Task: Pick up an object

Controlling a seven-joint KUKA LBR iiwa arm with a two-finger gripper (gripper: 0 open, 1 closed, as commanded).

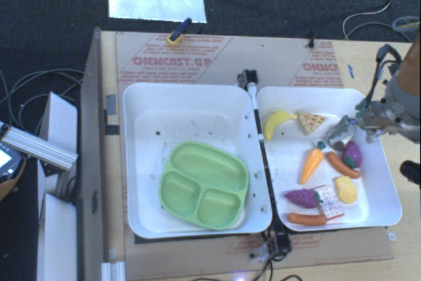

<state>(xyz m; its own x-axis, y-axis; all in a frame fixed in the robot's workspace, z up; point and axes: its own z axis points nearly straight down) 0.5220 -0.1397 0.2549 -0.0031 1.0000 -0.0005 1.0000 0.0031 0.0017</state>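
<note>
We hang end effector (339,131) low over right bin (385,207), beside carrot (311,165), ready to grab. Can't tell if open or closed.

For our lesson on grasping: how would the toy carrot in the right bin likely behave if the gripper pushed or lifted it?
The carrot looks like hard moulded plastic, so probably stiff and light. Its tapered, rounded body would likely roll or pivot when nudged. Its smooth surface could slip between the fingers of the gripper.

The arm (402,85) is running off the right edge behind the gripper (342,131), whose blurred fingers are hiding their gap
</note>
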